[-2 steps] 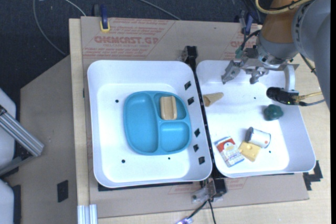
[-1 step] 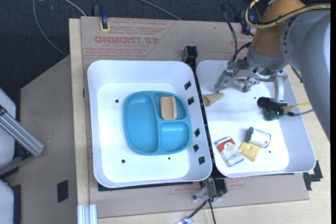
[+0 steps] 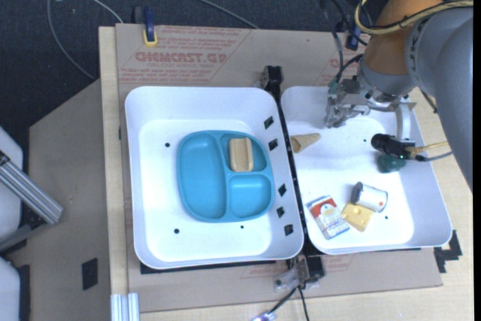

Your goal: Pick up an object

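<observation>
Bench board [image 3: 188, 41] reads "CHEMCAST GP"; red-white carton [image 3: 325, 216] label illegible.

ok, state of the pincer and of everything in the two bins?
pincer: over right bin's far end, clear of items
blue plate: right way up, flat in left bin
bread piece: lying in plate's upper-right compartment
tan wedge: lying flat by right bin's left wall
white can: on its side
yellow block: beside can
red-and-white box: lying flat
</observation>
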You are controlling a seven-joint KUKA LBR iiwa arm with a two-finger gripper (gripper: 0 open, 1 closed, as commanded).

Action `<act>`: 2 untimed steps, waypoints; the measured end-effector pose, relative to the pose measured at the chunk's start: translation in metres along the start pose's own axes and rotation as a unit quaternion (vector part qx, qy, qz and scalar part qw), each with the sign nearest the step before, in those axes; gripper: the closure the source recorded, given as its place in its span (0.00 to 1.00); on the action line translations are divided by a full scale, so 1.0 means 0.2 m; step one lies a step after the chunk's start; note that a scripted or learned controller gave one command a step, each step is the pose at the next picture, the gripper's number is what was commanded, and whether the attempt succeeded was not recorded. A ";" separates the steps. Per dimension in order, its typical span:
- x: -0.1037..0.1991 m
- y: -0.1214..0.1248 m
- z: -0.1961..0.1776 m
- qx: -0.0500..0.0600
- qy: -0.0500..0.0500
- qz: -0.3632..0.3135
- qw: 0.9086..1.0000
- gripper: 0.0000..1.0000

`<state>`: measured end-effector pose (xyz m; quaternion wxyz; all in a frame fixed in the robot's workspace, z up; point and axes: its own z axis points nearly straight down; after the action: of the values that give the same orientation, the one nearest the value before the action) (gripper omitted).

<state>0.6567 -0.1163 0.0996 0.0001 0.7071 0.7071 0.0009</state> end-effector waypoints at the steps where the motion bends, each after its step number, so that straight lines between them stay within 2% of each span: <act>1: -0.02 0.00 -0.22 -0.002 -0.001 0.000 1.000 1.00; 2: -0.04 0.03 -0.54 -0.003 -0.001 0.000 1.000 1.00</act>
<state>0.6635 -0.1253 0.2066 0.0033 0.7070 0.7072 0.0022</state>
